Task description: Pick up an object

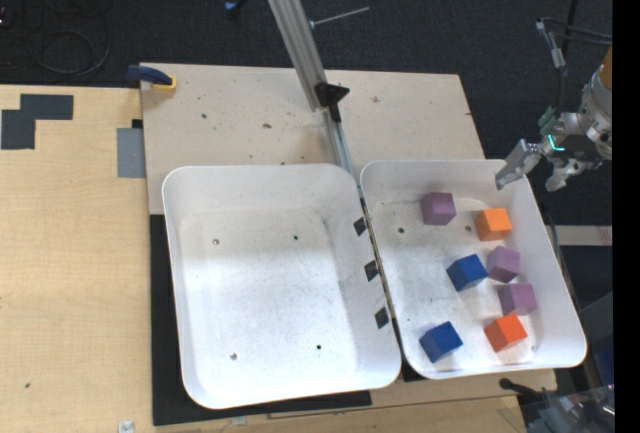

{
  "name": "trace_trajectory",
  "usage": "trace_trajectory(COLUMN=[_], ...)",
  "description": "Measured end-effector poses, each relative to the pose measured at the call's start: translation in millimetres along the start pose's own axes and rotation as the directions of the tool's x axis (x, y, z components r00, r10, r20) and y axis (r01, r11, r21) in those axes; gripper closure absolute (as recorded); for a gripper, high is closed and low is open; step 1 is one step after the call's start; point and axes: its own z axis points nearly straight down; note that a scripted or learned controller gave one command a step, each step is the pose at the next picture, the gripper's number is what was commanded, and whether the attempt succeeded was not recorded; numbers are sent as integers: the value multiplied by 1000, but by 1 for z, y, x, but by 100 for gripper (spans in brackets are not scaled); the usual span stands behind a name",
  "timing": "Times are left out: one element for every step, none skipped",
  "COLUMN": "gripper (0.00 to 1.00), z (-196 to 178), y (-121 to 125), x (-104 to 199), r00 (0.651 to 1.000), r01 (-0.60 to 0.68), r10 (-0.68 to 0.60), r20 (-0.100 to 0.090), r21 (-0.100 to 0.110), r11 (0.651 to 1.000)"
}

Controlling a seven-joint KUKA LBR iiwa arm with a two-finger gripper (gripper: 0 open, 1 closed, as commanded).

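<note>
- Camera view: the end effector hangs over the top right corner of the right bin, its two fingers spread apart with nothing between them.
- Closest to it, just down and to the left, sits an orange cube, near the bin's right wall.
- Further left of the end effector, a purple cube stands alone with open floor around it on all sides.
- Lower down, a blue cube and a second purple cube sit side by side, apparently touching.
- Below those, a third purple cube lies tight to the right wall, and just under it a second orange cube sits near the bottom right corner.
- Farthest down and left of the end effector, a second blue cube rests close to the bin's lower rim.
- Well off to the left, the left bin offers a wide white floor.
- Above both bins the bare desk runs clear up to a slanted metal rail that comes down between the bins.
</note>
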Motion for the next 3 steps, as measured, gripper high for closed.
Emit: trace_trajectory(gripper=[0, 0, 0], z=[-2, 63, 126], y=[0, 0, 5], x=[0, 2, 5], r00=[1000, 1000, 1000], r01=[2, 0, -1], r10=[-2, 0, 1], r20=[1, -1, -1], r21=[-3, 2, 2], r11=[1000, 1000, 1000])
